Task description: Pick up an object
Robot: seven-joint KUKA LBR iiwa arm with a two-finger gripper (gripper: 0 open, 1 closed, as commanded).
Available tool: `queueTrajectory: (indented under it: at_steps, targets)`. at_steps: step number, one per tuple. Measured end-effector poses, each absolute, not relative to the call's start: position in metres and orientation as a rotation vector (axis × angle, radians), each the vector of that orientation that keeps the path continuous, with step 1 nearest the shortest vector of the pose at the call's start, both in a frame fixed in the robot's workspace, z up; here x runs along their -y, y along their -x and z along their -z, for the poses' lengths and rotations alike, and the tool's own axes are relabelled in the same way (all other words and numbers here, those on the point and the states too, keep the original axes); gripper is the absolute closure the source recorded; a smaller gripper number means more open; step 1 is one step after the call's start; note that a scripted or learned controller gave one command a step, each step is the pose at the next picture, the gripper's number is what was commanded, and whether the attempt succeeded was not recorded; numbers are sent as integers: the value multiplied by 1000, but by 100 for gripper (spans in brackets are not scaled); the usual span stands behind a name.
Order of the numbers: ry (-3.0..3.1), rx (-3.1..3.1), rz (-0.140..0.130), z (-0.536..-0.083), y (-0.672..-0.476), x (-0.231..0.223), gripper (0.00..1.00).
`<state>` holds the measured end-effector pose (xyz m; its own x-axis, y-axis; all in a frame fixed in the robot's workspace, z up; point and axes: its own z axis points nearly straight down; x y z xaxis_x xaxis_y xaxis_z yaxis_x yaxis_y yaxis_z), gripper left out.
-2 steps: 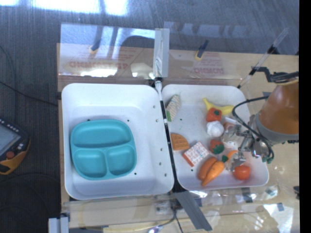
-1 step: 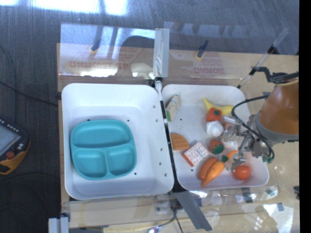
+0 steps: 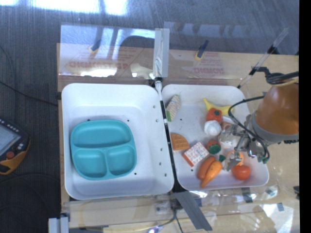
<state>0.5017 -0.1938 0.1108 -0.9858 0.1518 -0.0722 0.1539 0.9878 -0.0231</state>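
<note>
Carrots (image 3: 209, 170) lie at your front rim; your gripper (image 3: 236, 152) hangs low over the tomato (image 3: 241, 172) for a grasp, finger state unclear.

We take this for a robotics lab. Two white bins (image 3: 146, 93) sit fixed side by side on a table (image 3: 214, 62) fitted with clear plastic guards (image 3: 109, 52), over dark carpet (image 3: 29, 42). Left of the bins lies a handheld controller (image 3: 9, 147) with cable, and toy food (image 3: 209, 171) fills the right bin.
</note>
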Motion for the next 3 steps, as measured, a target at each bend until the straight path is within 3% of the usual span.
queueTrajectory:
  at_steps: [1,2,3]
  targets:
    - [-135,-3124,4,-90,-574,149,0]
    - [-515,-3089,8,-90,-594,97,0]
    - [-695,-3048,-3,-90,-562,96,0]
